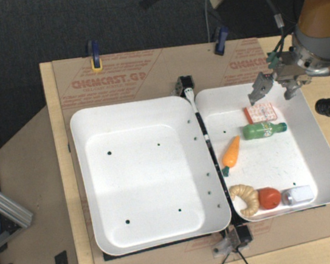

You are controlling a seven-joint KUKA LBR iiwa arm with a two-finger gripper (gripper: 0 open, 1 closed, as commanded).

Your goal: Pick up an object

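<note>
Above right bin [313, 137], fingers [276, 86] spread (seemingly empty).

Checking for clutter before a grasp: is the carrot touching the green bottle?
Apart. The camera view shows the carrot lying left of and below the green bottle, with bare white bin floor plainly visible between them.

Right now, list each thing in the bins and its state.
End effector: open, above right bin, holding nothing.
Bottle: lying on its side.
Carrot: lying flat, slanted.
Card: flat, beside bottle.
Croissant: resting at front wall.
Tomato: touching croissant.
</note>
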